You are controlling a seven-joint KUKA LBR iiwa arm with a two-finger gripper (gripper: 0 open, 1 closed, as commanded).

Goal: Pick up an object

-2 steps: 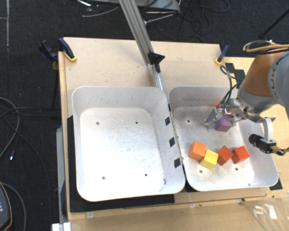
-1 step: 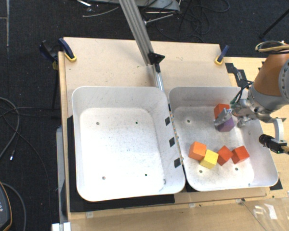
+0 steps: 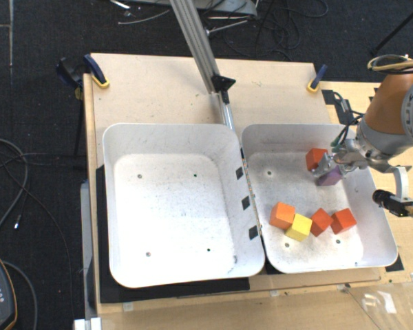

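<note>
My gripper (image 3: pixel 335 163) reaches in from the right and hangs low over the upper right part of the right bin (image 3: pixel 372 253). It sits right over a purple block (image 3: pixel 330 178), which pokes out beneath it, and beside an orange-red block (image 3: pixel 315 159) just to its left. Further toward the front of the same bin lie an orange block (image 3: pixel 283 215), a yellow block (image 3: pixel 299 227) and two red-orange blocks (image 3: pixel 321 221) (image 3: pixel 344 220), close together. The arm's orange band (image 3: pixel 392 105) shows at the right edge.
The left bin (image 3: pixel 117 184) stands beside the right one, their rims meeting in the middle. A slanted metal pole (image 3: pixel 196 36) comes down to the bench behind the bins. Clamps (image 3: pixel 96 71) (image 3: pixel 316 78) hold the board's far corners.
</note>
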